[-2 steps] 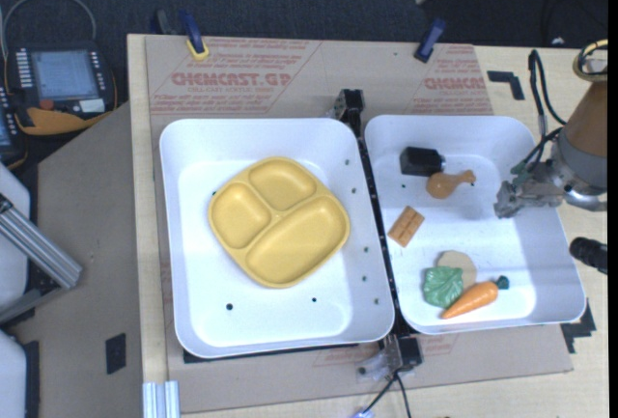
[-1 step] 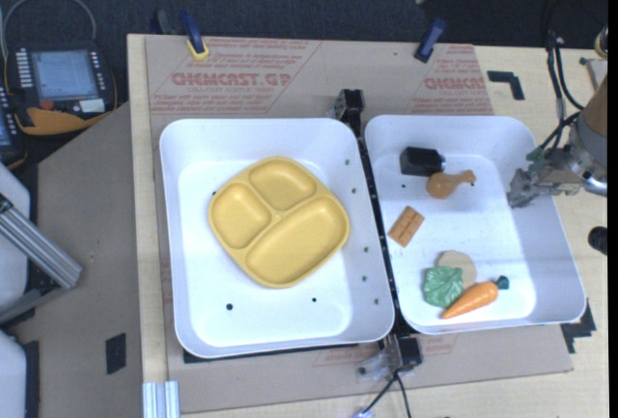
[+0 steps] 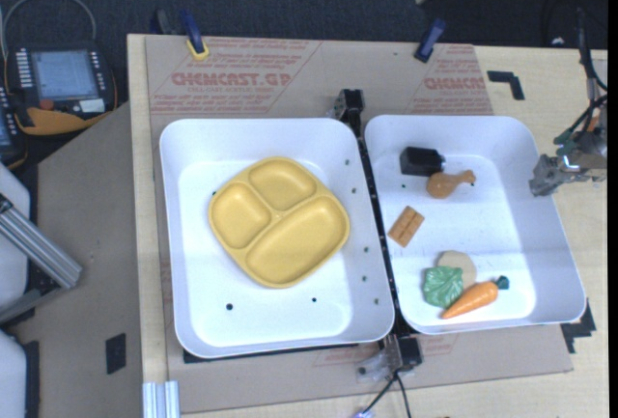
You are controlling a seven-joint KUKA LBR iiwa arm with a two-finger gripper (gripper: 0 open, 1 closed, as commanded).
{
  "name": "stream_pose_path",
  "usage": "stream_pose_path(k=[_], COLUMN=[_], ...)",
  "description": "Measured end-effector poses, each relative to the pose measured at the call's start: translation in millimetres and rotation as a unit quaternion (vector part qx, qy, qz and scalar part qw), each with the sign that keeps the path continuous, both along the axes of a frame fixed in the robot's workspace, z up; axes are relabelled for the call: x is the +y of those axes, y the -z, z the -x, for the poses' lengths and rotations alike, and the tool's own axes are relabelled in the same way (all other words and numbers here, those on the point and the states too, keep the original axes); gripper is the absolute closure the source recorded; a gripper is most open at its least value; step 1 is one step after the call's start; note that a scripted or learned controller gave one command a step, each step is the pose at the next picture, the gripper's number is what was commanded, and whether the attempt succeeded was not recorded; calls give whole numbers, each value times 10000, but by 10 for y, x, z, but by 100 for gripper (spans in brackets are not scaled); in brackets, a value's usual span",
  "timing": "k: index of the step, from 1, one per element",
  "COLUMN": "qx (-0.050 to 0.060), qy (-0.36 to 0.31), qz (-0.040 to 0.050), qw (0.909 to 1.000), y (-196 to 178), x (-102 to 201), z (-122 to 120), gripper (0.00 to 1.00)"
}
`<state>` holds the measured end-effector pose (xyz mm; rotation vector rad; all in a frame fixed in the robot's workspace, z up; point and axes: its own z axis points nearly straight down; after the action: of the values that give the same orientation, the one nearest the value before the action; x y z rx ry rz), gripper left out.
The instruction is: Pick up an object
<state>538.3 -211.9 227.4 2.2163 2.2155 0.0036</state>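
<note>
The left bin [image 3: 183, 242] holds a yellow divided plate [image 3: 279, 220], lying flat near its middle with three compartments, all bare; two bins sit side by side, their inner walls just about touching down the centre of the bench. In the right bin [image 3: 550, 252] lie the candidates for picking: a small black block [image 3: 421, 159] toward the far side, with a brown toy drumstick [image 3: 448, 182] just beside it; a tan wafer-like piece [image 3: 406, 226] near the bin's left wall, apart from the rest; and, at the near side, a cluster of a pale round piece [image 3: 457, 264], a green leafy toy [image 3: 442, 286] touching it, and an orange carrot [image 3: 474, 298] lying slantwise against both. At the far right, outside the right bin's wall and beside its upper edge, the gripper [image 3: 553, 175] hangs as a small grey shape; whether it is wide or narrow I cannot tell at this size, and nothing is seen in it. By my judgement the task is at its very start, the approach not yet made; no object is lifted. The next move calls for choosing a target and travelling leftward over the bin wall; the wafer or the drumstick looks the easier choice, since each stands freer than the crowded trio, where a descent might nudge neighbours.
</note>
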Motion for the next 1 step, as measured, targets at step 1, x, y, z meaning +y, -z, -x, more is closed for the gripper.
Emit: stream_pose_path(k=[1], qx=[10], qy=[-6], qz=[-5], qw=[10000], y=[-195], x=[-4], z=[-10], gripper=[100])
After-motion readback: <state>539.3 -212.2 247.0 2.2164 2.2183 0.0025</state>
